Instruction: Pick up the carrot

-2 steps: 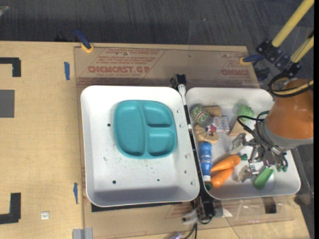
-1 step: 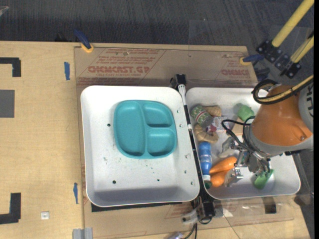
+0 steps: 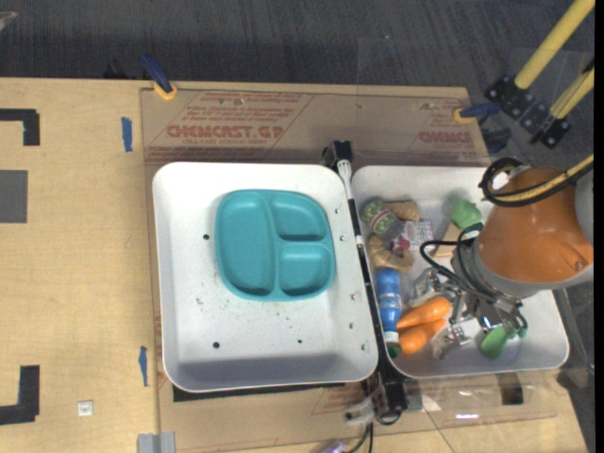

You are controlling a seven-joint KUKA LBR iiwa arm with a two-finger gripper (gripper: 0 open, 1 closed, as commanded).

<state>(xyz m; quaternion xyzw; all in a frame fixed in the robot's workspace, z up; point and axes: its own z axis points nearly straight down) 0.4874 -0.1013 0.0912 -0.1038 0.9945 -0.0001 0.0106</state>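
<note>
The carrot (image 3: 420,321) is an orange piece lying in the right bin (image 3: 547,352), near its front left corner, just right of a blue bottle (image 3: 388,295). My gripper (image 3: 455,327) is low in that bin, right against the carrot's right end, below the arm's orange band (image 3: 533,239). The wrist and its cables hide the carrot's right end. I cannot make out whether the carrot sits between the gripper's parts or only beside them.
A teal divided plate (image 3: 276,243) lies in the left bin (image 3: 189,347). The right bin also holds a green can (image 3: 379,217), a green block (image 3: 465,212), a green item (image 3: 493,340) by the gripper, and snack packets (image 3: 408,236). A black divider (image 3: 354,243) separates the bins.
</note>
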